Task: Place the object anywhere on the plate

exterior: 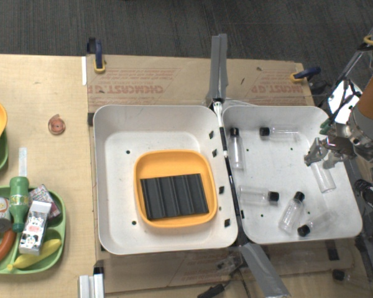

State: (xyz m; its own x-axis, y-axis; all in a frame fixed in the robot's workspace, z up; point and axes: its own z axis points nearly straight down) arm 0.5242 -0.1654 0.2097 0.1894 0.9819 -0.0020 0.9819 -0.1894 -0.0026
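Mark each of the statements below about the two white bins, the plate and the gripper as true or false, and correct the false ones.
1. The orange plate lies in the left bin. True.
2. A clear vial already rests on the plate. False: the plate bears just a dark ribbed insert; the vials lie in the right bin.
3. The gripper is above the right bin, near its right side. True.
4. All vials stand upright. False: the vials, such as the one near the divider, lie on their sides.
5. The green tray of toy food sits inside the left bin. False: it sits on the wooden table, left of both bins.
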